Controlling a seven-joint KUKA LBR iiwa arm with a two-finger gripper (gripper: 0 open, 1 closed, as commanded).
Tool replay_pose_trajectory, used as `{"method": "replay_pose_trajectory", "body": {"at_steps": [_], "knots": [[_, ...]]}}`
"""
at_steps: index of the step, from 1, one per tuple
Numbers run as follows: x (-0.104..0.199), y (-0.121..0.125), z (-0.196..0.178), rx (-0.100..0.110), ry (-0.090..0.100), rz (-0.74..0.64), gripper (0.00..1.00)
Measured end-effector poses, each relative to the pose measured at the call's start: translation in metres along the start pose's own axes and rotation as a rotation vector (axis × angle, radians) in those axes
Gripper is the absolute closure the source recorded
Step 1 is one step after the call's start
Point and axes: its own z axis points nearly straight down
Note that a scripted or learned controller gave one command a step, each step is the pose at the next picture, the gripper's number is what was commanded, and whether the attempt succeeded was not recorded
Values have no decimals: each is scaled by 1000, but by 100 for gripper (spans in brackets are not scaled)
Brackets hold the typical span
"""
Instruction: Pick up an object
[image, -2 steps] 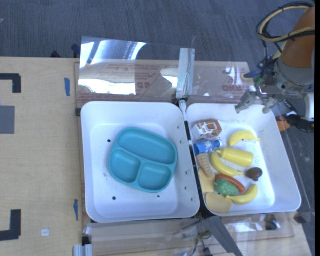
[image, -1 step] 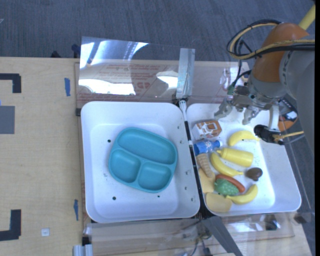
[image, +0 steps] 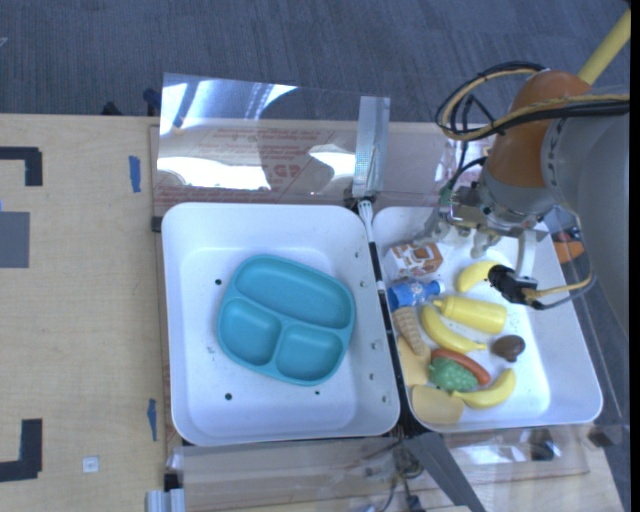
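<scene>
At the near edge of the right shallow white plastic bin (image: 575, 385) lies a pale yellow toy wedge (image: 436, 405), with a curved yellow toy banana (image: 491, 390) just to its right. Just beyond them sits a green knobbly toy vegetable (image: 453, 375) against a red-orange strip (image: 465, 362), and a small brown rounded toy (image: 508, 347) lies to the right. Farther in, a second yellow banana shape (image: 440, 330) and a yellow cylinder-like block (image: 476, 314) lie together, with a tan ridged toy (image: 408, 330) on their left. Beyond those, a blue toy bottle (image: 411, 293) and an orange-and-white toy packet (image: 418, 259) rest near the bin's left wall.

In the left white bin (image: 190, 400) a teal plastic divided plate (image: 287, 318) lies flat.

At the far right, the grey arm with its orange band (image: 535, 110) reaches over the right bin. Its end effector (image: 497, 245) hangs low above a small yellow piece (image: 475, 275); whether it is wide or narrow cannot be told.

The pale wooden desk (image: 70, 330) extends left.
</scene>
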Motion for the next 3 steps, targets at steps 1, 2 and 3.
{"method": "replay_pose_trajectory", "body": {"at_steps": [1,2,3], "knots": [[8,1,7,-6,-1,45,0],[12,11,19,12,-2,-48,0],[21,7,-77,20,0,1,0]]}}
